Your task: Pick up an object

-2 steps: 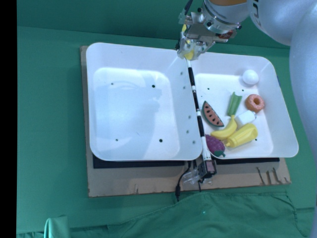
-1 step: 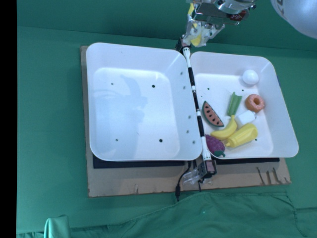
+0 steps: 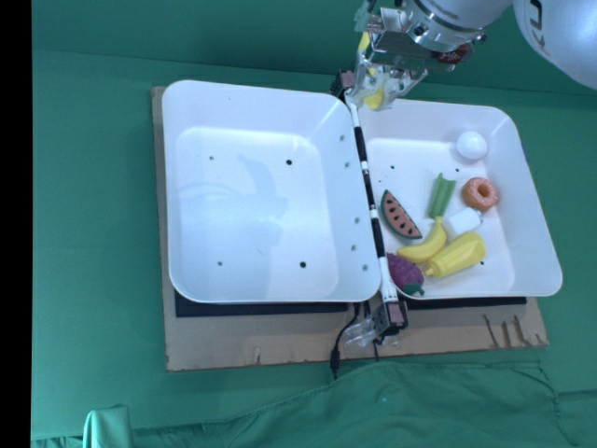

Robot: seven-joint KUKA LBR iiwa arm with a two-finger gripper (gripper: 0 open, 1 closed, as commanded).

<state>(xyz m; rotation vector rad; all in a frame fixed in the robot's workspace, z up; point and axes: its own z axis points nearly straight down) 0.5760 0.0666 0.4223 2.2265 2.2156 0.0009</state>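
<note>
Your gripper point(image 3: 381, 90) pinches a yellow toy point(image 3: 375, 96) above the right bin's point(image 3: 522, 138) far left corner.

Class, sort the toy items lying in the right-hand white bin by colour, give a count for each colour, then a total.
Yellow: 2, the curved plastic banana and the chunky yellow block
White: 2, the round ball and the small cube
Green: 1, the long stalk
Orange: 1, the ring doughnut
Red: 1, the watermelon slice
Purple: 1, the rounded fruit
Total: 8
</note>
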